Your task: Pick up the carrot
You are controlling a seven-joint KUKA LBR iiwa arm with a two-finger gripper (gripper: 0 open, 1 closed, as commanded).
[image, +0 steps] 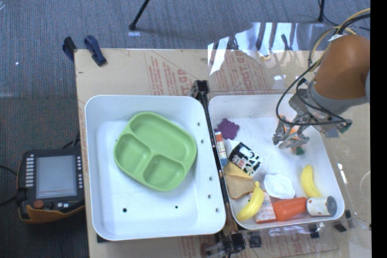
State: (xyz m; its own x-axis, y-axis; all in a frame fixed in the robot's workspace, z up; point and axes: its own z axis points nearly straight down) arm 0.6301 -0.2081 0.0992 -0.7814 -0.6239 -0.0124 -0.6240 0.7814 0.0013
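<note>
My gripper (292, 138) hangs over the right part of the right bin (266, 110), under the orange wrist. Between its grey fingers (282, 136) shows a small orange piece with a green tip, the carrot (295, 130); the fingers are shut on it. Most of the carrot is hidden by the fingers. I cannot tell whether it touches the bin floor.
The right bin also holds a purple piece (228, 128), a black-and-white carton (244, 159), two bananas (310, 181), a bread slice (237, 185), a white lid (279, 185) and a red-orange bottle (289, 209). A green divided plate (155, 150) lies in the left bin (109, 220).
</note>
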